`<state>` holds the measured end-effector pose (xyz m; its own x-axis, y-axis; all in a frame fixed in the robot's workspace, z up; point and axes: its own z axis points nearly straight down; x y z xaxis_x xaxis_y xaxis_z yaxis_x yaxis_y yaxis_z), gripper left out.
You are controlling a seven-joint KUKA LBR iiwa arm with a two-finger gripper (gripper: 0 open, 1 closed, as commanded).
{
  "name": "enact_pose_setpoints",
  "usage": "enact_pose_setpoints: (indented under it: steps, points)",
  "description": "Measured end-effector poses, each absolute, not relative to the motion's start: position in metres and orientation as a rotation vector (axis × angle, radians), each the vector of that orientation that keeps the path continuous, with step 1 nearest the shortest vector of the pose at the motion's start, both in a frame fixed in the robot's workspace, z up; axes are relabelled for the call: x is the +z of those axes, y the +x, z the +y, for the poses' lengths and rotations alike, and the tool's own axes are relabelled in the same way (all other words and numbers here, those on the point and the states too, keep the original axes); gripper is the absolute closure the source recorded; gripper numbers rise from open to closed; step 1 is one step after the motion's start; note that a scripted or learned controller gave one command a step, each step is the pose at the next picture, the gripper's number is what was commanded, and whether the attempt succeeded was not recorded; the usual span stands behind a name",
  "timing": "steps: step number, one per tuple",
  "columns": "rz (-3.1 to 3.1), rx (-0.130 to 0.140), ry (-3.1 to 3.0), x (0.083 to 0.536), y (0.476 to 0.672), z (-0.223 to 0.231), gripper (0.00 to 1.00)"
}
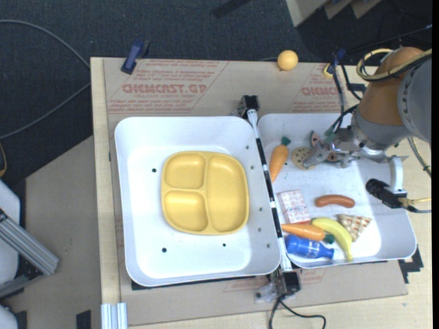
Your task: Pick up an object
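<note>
My gripper [317,151] is low in the upper part of the right bin [405,235], reaching in from the right. Just left of its tip lies a small round tan cookie [299,157], very close to it; whether they touch is unclear. A carrot [277,160] leans against the bin's left wall beyond the cookie. Lower in the bin lie a sausage [335,201], a pink and white packet [293,205], a pizza slice [354,223], a banana [336,232], a second orange carrot [302,230] and a blue can [309,249].
The left bin [137,184] holds a yellow divided plate [204,192]. An orange ball [287,60] rests on the bench behind the right bin, and a blue clip [134,57] sits at the bench's back left. The arm's grey and orange wrist [387,108] hangs over the right bin's upper right.
</note>
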<state>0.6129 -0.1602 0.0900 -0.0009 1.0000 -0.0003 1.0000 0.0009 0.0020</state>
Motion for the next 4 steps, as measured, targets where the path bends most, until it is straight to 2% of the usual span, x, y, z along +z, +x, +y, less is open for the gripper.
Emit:
enact_pose_setpoints:
  steps: [1, 2, 3, 4]
  points:
    - [2.246, -0.022, 2.253, 0.084, 0.661, -0.184, 0.00]
    - [2.223, -0.031, 2.241, 0.086, 0.661, -0.158, 0.00]
    - [2.221, -0.043, 2.246, 0.085, 0.660, -0.104, 0.00]
    - [2.223, -0.039, 2.244, 0.089, 0.660, -0.100, 0.00]
